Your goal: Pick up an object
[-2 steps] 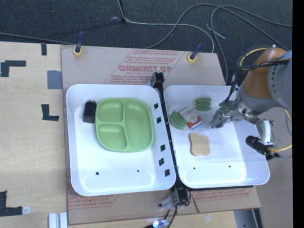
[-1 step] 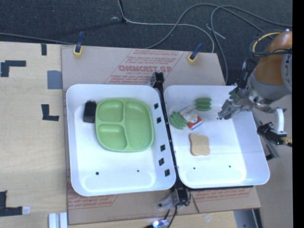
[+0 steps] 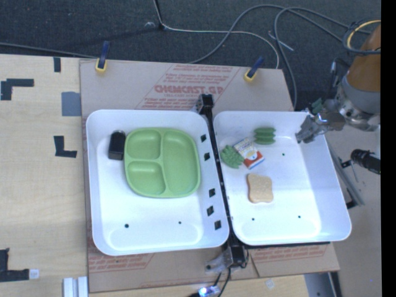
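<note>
Dark grey carpet (image 3: 74,11) fills the far background, crossed by thin grey cables (image 3: 247,20), and a pale wooden bench (image 3: 37,184) lies in front of it. On the bench sits a brown cardboard sheet with red printing (image 3: 185,82), pinned at its far edge by two yellow-and-blue clamps (image 3: 102,60). Two shallow white plastic bins rest side by side on the cardboard, joined along a black strip between them.

Inside the left white bin (image 3: 105,228) lies a light green plastic plate with three compartments (image 3: 163,163), and a small black block (image 3: 117,145) sits just beside the plate's left edge, touching or nearly touching it.

Within the right white bin (image 3: 322,221) are four small items grouped toward the far left part. A green ridged toy vegetable (image 3: 265,135) lies farthest back. Near it, a small white, red and blue packet (image 3: 250,155) rests flat, with a dark green leafy toy piece (image 3: 232,157) just to its left, against it. A tan toy slice of bread (image 3: 260,189) lies closer to the camera, slightly apart from the packet.

At the right, the grey arm with its orange band (image 3: 365,73) reaches in, and the two-finger gripper (image 3: 307,133) hovers over the far right rim of the right bin, well apart from all four items. Whether its fingers are spread or pressed together cannot be made out, and nothing is seen between them.
</note>
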`<action>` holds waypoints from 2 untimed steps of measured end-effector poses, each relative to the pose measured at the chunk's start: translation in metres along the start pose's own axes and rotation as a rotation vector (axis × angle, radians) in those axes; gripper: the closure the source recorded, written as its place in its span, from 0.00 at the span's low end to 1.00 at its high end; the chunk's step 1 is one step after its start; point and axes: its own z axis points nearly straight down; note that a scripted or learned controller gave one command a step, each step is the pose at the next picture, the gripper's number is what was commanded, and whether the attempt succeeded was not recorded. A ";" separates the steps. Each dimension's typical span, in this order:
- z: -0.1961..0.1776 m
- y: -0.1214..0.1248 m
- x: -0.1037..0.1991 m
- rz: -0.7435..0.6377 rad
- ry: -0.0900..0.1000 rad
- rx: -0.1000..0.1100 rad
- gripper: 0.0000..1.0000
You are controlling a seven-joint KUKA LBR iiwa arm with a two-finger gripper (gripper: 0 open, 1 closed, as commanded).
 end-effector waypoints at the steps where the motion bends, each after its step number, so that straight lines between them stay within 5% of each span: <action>1: -0.053 0.001 0.001 0.000 0.001 0.002 1.00; 2: -0.056 0.002 0.053 -0.002 0.001 0.005 1.00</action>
